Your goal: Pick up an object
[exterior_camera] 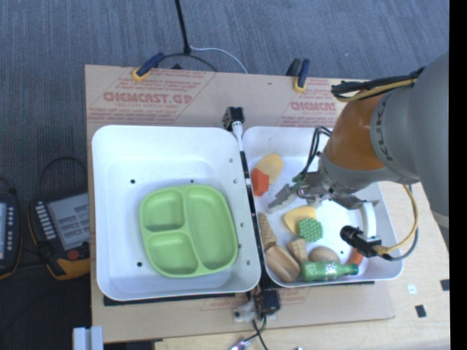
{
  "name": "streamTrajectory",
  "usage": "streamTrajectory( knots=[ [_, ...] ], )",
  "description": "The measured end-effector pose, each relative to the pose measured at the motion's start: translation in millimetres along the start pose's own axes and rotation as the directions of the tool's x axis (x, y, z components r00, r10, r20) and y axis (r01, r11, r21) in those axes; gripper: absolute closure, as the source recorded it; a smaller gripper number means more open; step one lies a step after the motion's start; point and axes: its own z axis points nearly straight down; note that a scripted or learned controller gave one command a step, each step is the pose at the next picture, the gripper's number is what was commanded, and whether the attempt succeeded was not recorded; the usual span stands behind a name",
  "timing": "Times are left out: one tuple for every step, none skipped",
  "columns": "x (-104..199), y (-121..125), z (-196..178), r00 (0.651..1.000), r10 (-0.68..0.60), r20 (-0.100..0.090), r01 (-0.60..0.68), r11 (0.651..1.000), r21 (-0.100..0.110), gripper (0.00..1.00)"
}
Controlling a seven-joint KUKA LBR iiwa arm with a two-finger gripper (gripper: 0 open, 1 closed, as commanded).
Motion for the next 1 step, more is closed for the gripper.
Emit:
streamTrajectory(
  knots=[
    [-3.2,-71.8,2.4,1.0,-0.008,0.006,0.008,1.0,-0.017,0.0]
  ],
)
